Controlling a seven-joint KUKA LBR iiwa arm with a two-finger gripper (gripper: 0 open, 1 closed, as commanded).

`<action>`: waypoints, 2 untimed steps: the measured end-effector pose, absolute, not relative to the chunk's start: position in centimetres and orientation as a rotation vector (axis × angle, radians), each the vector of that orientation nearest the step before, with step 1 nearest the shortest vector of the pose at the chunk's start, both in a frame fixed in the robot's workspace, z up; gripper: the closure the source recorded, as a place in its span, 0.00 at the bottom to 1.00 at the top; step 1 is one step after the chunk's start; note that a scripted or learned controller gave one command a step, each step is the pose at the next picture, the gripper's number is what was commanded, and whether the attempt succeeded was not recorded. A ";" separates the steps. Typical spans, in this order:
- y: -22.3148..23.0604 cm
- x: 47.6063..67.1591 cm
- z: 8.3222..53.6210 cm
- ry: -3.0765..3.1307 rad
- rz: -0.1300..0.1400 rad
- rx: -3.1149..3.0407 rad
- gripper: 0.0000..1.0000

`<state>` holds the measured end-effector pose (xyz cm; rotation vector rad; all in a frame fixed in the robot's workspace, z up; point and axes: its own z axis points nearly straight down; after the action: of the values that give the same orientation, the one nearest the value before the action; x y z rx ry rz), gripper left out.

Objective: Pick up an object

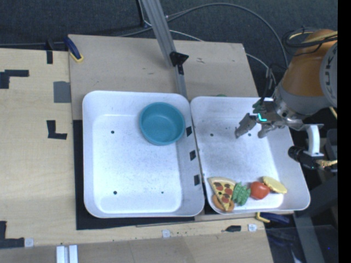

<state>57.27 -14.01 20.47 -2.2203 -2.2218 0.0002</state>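
Camera view: the gripper [254, 129] hangs over the upper part of the right bin [230, 152], fingers spread apart with nothing between them. Along that bin's near edge lie a pizza slice [221, 192], green toy [240, 193], tomato [259, 190] and yellow piece [274, 184]; a blue bowl [161, 123] sits in the left bin [120, 169]
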 end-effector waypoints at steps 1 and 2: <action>-14.0 57.3 20.5 -2.222 0.000 -2.220 0.00; -13.2 56.6 14.9 -2.220 0.005 -2.217 0.00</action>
<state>56.62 -13.15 14.86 -2.2172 -2.2198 0.0048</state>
